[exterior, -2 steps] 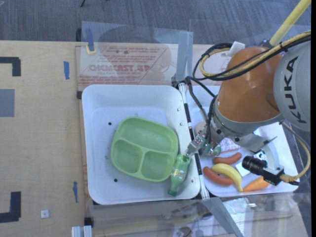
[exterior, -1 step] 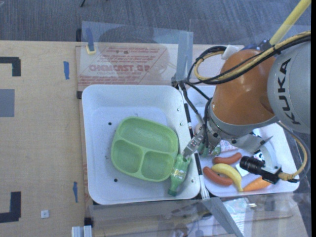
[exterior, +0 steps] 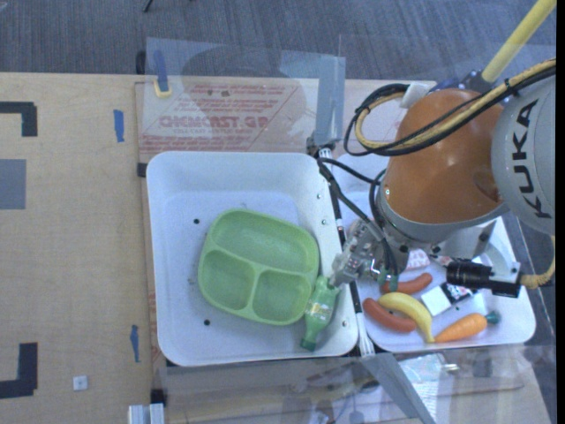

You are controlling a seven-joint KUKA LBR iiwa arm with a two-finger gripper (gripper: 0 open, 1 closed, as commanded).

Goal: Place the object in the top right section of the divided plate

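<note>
Over bins' divider, pincer (exterior: 346, 270) seemingly pinching green bottle (exterior: 319, 314); fingertips blurred.

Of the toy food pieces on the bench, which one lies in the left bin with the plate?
The green plastic bottle. It lies beside the green divided plate, at its right edge; the yellow banana and orange carrot lie in the right bin.

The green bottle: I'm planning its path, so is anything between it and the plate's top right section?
Nothing visible. The green bottle lies against the green divided plate at its lower right edge, and the sections hold nothing. The gripper hovers just above the bottle's top.
</note>
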